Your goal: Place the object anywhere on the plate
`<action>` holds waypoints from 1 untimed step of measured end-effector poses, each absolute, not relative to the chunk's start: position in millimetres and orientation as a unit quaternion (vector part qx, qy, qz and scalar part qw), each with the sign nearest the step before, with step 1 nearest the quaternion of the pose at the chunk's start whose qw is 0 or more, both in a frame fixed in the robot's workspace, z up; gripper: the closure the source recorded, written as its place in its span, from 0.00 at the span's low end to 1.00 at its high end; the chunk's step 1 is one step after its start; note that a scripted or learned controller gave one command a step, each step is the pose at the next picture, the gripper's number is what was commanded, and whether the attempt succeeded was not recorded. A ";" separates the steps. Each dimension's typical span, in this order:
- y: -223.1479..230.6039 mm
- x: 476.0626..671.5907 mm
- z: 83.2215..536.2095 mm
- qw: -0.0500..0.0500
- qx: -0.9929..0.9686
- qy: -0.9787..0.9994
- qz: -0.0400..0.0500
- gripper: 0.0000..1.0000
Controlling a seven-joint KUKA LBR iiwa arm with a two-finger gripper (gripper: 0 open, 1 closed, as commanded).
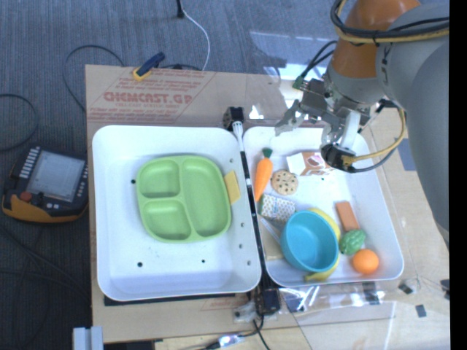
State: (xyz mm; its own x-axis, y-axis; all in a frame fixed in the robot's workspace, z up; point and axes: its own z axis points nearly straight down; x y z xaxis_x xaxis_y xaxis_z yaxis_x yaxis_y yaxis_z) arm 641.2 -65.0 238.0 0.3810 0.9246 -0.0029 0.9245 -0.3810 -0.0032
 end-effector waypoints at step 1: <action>-95.8 584.6 146.6 0.003 -0.788 -0.616 0.005 0.00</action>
State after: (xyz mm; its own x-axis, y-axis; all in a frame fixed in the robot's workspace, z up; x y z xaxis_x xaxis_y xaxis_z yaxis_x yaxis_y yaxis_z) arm 584.6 -95.8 146.6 0.2422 0.9702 -0.0044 0.9702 -0.2423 -0.0099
